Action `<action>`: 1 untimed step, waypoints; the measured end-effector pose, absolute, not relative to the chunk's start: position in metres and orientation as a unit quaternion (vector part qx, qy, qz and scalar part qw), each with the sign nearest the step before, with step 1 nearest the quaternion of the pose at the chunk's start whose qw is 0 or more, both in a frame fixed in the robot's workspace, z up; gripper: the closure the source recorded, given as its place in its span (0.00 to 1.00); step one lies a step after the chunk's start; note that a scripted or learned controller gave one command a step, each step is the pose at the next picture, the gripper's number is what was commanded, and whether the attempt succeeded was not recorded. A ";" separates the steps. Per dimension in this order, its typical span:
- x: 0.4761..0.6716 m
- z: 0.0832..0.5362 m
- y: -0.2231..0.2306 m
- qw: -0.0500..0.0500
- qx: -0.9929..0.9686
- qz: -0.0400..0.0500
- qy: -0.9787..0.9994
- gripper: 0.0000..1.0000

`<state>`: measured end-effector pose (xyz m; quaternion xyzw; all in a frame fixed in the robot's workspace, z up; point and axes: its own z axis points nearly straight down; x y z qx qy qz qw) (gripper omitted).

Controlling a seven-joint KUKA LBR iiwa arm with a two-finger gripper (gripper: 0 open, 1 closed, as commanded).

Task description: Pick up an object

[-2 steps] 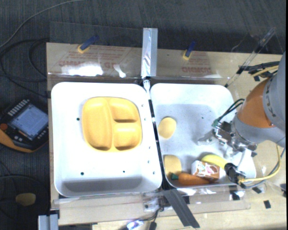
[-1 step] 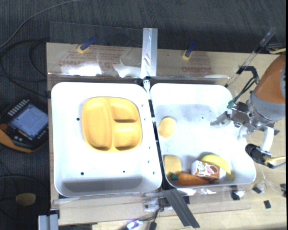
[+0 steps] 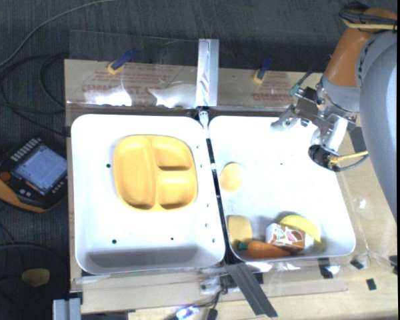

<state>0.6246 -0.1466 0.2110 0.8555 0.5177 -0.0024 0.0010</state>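
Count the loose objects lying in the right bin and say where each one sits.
5, possibly more hidden: pale yellow disc by the left wall; round cookie-like piece, carrot, small printed carton and banana clustered along the near wall of the right bin.

Arm (image 3: 377,79) cut off at right edge, carrot (image 3: 267,249) partly hidden behind bin wall (image 3: 287,257)

Bench: flat tan wooden board (image 3: 87,72). On it: two shallow white plastic bins, left (image 3: 93,239) and right (image 3: 333,199), touching side by side.
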 end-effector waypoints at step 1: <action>0.668 0.282 -0.179 0.002 0.752 -0.002 0.659 0.00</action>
